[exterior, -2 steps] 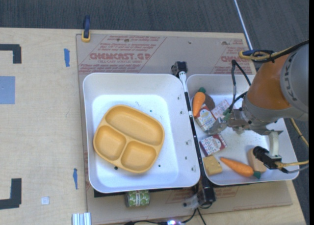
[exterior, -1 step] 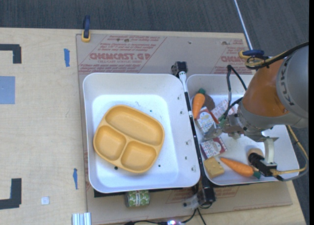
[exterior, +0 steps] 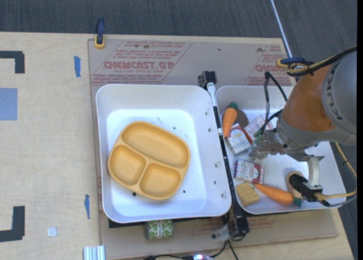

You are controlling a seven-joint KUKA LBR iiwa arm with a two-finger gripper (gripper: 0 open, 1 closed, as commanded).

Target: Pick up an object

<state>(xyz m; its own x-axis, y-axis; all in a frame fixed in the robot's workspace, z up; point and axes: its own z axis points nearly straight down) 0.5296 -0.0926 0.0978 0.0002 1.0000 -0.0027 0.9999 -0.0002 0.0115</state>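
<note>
The right bin holds several small items. A carrot lies near its far left corner, with a red-and-white packet just below it. Closer to me are a second packet, a tan block and another carrot. My gripper hangs low over the middle of this bin, just right of the first packet and above the second. The wrist hides what lies under it.
The left bin holds a yellow divided plate. A green can lies on the board in front of that bin. A white packet and a brown item sit beside the far carrot.
</note>
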